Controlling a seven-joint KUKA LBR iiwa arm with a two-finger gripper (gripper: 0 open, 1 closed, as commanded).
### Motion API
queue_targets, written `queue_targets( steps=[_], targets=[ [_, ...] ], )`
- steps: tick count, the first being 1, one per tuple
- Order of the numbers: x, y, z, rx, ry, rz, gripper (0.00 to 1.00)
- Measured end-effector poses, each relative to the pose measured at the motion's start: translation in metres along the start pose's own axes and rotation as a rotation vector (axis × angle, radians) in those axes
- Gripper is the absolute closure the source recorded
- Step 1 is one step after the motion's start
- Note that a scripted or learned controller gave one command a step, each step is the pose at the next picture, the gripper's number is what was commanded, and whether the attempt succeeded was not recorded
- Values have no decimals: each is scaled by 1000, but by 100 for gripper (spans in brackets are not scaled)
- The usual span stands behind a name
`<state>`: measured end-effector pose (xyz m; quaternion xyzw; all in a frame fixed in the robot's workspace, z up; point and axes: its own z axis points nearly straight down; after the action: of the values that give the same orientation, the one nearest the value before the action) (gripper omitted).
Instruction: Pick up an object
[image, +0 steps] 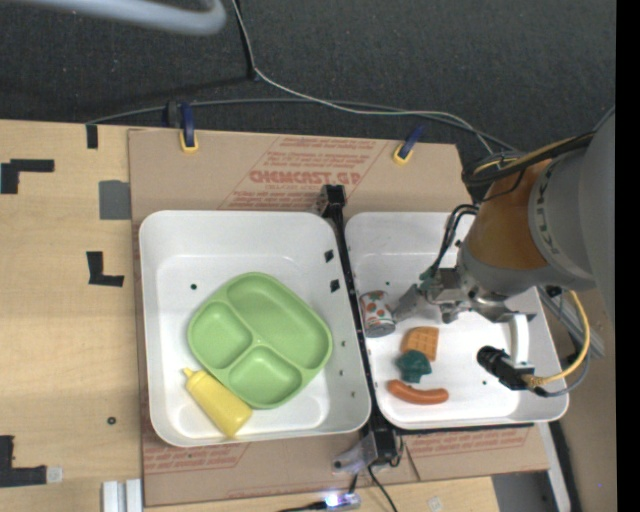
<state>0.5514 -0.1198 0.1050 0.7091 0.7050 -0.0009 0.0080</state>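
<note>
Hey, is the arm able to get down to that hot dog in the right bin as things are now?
Probably yes. The hot dog lies flat near the front wall of the right bin with nothing on top of it. The green toy sits close behind it, and the gripper hangs over the same bin.

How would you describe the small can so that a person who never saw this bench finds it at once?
Look at the right white bin, the one the arm reaches over. The small can lies against its left wall, above the sausage. Unlike its neighbours, it is a silvery cylinder with a red label.
</note>
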Motion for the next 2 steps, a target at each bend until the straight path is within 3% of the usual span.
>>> queue_targets(
  steps=[1,2],
  targets=[
    [3,-1,-6,9,8,-3,100],
    [5,0,-48,8,13,-7,100]
  ],
)
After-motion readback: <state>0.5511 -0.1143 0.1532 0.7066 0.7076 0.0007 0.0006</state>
